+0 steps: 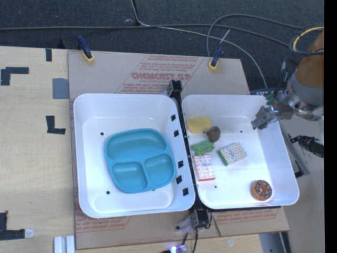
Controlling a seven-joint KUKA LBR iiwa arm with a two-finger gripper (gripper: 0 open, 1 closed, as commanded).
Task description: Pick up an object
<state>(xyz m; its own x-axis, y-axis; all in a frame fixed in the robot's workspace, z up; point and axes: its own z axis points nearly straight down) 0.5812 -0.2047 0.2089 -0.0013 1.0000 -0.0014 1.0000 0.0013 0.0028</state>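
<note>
Hand [261, 119] over right bin's [274, 157] upper-right edge, donut [261, 190] well below, apart.

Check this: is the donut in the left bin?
No, the donut lies in the right bin, near its front corner.

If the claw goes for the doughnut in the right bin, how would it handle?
The doughnut lies flat, so it probably won't roll when nudged. Its glossy glaze suggests a toy, likely light and somewhat slippery. It sits near the right bin's corner wall, which may crowd a grasp.
</note>
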